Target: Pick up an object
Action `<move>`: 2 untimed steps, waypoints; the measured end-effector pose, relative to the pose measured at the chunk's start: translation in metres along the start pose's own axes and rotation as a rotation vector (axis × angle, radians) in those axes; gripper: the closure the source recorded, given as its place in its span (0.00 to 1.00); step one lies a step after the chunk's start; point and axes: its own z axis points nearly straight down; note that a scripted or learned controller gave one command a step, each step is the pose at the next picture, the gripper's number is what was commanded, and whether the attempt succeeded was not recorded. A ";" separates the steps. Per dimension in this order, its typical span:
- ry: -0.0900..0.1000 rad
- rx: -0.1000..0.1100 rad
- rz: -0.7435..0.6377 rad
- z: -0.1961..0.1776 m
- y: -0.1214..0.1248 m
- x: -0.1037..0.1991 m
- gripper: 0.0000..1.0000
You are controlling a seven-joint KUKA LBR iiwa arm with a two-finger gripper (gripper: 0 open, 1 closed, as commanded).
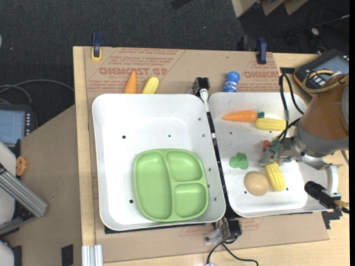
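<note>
At the right of the frame the gripper (270, 155) hangs low in the right bin (244, 204), just above the upper end of a corn cob (275, 176); how it is set cannot be told. Just left of the cob lies a tan ball (256, 183), then a small green piece (239, 161). Higher up lie a carrot (241, 116) and a second corn cob (270, 124). The arm (327, 121) hides the bin's right side.

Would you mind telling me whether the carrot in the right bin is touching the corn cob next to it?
Cannot tell. In the camera view the carrot ends right at the upper corn cob; its green top meets the cob's end, with no gap or contact plainly visible.
</note>
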 end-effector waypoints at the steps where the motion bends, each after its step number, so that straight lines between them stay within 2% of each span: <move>1: 0.003 -0.002 -0.010 0.011 0.046 0.073 1.00; 2: 0.004 -0.009 -0.010 -0.096 0.033 0.134 1.00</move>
